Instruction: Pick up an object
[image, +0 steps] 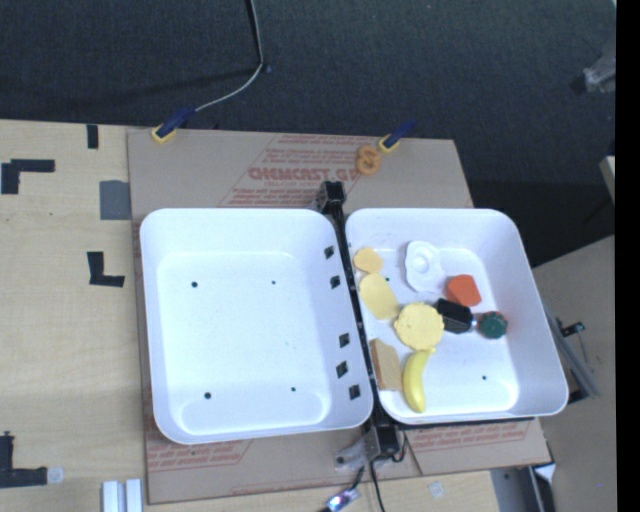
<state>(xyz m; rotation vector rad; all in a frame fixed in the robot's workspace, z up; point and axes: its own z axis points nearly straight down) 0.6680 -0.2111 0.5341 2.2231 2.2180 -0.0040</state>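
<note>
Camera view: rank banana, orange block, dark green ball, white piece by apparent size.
1. banana
2. white piece, close to the banana, so unsure
3. orange block
4. dark green ball

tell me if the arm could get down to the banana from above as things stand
Probably yes. The banana lies uncovered near the front of the right bin, nothing on top of it. The round yellow piece touches its upper end, and the tan block lies close beside it.
</note>
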